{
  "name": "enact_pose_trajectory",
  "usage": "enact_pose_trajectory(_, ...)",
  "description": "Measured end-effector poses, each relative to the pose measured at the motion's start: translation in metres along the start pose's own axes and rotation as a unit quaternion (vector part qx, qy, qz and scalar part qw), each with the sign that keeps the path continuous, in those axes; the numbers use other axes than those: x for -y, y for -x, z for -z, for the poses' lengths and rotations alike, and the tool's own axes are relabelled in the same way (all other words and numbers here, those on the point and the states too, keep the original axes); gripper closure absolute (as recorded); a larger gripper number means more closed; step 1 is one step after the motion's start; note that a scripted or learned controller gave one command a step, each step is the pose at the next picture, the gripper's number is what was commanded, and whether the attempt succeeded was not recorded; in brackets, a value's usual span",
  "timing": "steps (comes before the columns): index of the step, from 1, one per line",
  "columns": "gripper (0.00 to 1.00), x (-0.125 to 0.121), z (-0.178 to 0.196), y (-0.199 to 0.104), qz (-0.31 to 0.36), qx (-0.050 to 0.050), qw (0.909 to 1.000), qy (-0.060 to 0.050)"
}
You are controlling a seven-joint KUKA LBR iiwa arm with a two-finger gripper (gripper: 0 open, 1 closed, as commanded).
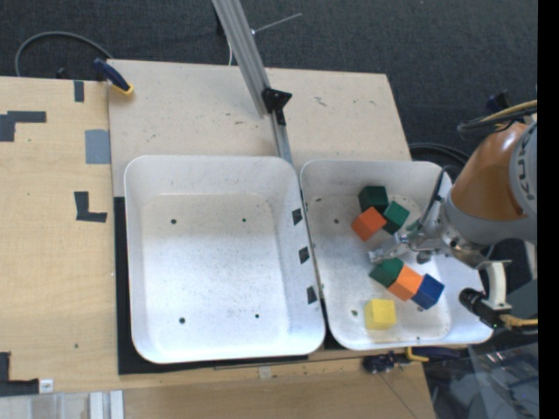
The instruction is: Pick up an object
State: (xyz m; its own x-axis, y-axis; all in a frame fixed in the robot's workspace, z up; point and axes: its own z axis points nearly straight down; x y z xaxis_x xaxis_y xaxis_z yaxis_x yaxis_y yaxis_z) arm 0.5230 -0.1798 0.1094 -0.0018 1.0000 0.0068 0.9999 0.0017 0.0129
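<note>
Yellow block (381,312) lay at right bin (349,339) front; tool (397,244) hovered among blocks, grip state impossible to tell.

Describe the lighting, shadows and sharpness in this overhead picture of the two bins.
Camera view: even, soft light, no strong glare on the shallow white right bin; small coloured cubes such as the yellow cube cast only faint shadows; the metal two-finger tool looks slightly smeared, while the pale wooden bench reads fairly sharp.

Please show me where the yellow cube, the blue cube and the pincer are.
yellow cube (381,313), camera view, middle of its top face.
blue cube (428,291), camera view, its top face.
pincer (395,248), camera view, between its fingertips.
</note>
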Motion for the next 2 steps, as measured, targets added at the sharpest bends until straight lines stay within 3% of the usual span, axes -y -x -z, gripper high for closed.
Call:
enact_pose_trajectory(1,1.0,-0.003,0.015,0.002,0.001,0.004,1.0,0.005)
enact_pose_trajectory(2,1.0,0.001,0.074,0.008,0.0,0.005,1.0,-0.004)
